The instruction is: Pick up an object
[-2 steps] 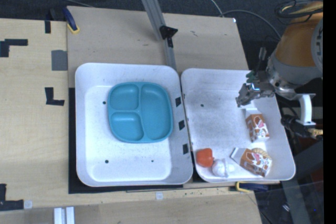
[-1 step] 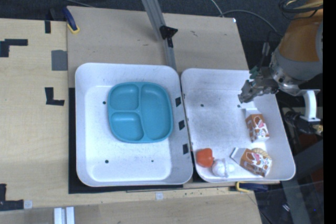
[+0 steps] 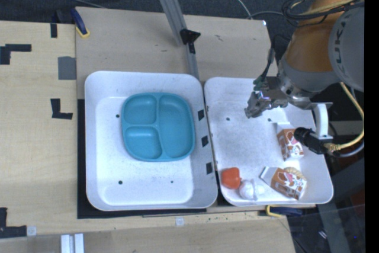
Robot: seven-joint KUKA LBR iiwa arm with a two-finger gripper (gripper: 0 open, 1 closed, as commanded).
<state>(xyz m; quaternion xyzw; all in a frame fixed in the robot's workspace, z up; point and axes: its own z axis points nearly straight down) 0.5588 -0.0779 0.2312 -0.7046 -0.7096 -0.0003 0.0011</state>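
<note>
My gripper hangs over the far part of the right bin, above bare white floor; nothing shows between its fingers. Along the bin's near and right sides lie a small orange-red object, a white rounded object, a brown and white snack packet and a second printed packet. All of them lie apart from the gripper, nearer the camera.
The left bin holds a teal divided plate. A grey metal pole slants down to the bins' far edge. The grey arm with its orange band fills the upper right. Cables run beside the right bin.
</note>
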